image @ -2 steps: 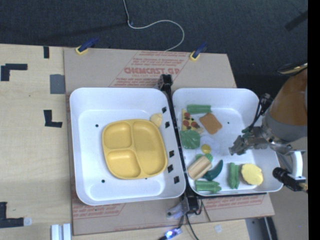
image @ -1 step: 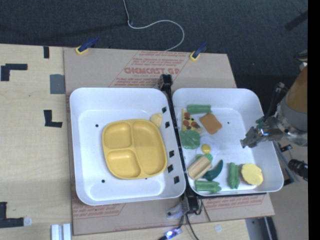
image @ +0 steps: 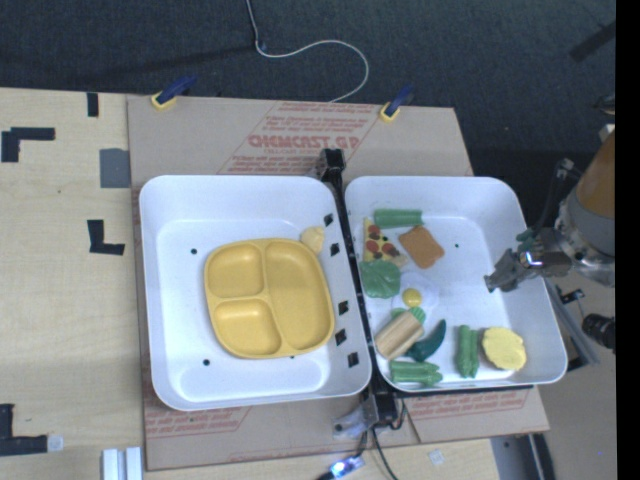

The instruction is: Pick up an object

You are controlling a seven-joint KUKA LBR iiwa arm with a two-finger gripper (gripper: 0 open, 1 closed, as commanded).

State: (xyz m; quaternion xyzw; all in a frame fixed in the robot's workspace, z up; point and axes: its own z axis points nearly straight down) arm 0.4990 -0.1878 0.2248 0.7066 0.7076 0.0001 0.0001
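The right bin (image: 500, 200) holds several toy foods: a green pod (image: 398, 217), a brown toast piece (image: 421, 247), a pizza slice (image: 377, 242), a leafy green piece (image: 380, 279), a small yellow ball (image: 411, 297), a tan bread roll (image: 398, 333), a dark green pepper (image: 431, 340), green beans (image: 466, 351) and a yellow round piece (image: 503, 349). My gripper (image: 508, 268) hangs over the right side of this bin, above bare floor, right of the toast and above the yellow round piece. Nothing is seen in its grasp.
The left bin (image: 170, 208) carries a yellow divided plate (image: 268, 297) and a small pale yellow piece (image: 314, 237) by its right wall. A black divider clip strip (image: 345, 268) runs between the bins. A white cable (image: 310, 53) lies behind the bench.
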